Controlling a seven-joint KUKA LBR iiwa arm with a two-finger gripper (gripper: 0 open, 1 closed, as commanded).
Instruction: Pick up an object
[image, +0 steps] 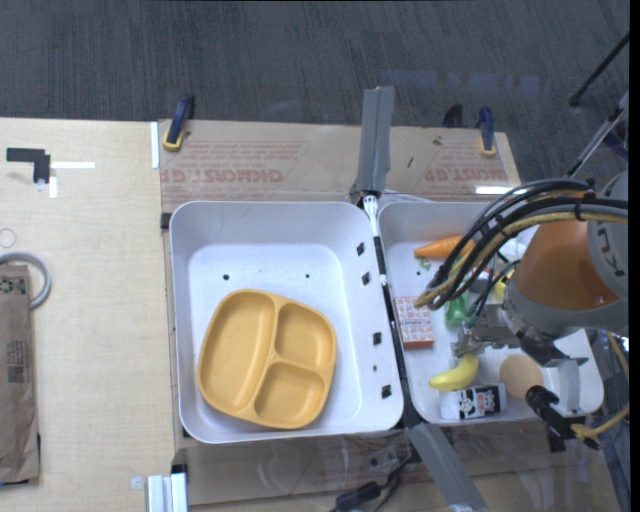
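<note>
At the near edge of the right bin (590, 400) lies a small black-and-white box (478, 402), and just beyond it a banana (455, 374) sits with a tan egg-shaped thing (520, 375) to its right. The arm (565, 270) comes over this bin from the right, orange band uppermost, and its black and yellow cables (500, 235) arc across the bin's middle. The hand (478, 335) hangs low over the bin just beyond the banana, next to a green thing (458, 312) partly hidden by the cables; whether it is released or clenched I cannot tell, and no thing can be seen caught in it. Left of the hand, against the bin's left wall, lies a red and white carton (414, 323). Farther back in the same bin a carrot (440, 247) lies near the far wall.

Left of this bin, touching it, is the left bin (260, 225), with a yellow divided plate (268, 357) resting in its near half. Beyond both bins lies a cardboard sheet (330, 160) held by two blue and yellow clamps (180, 122). Far left of the bins, on the tabletop (90, 300), is a brown bag (18, 370).
</note>
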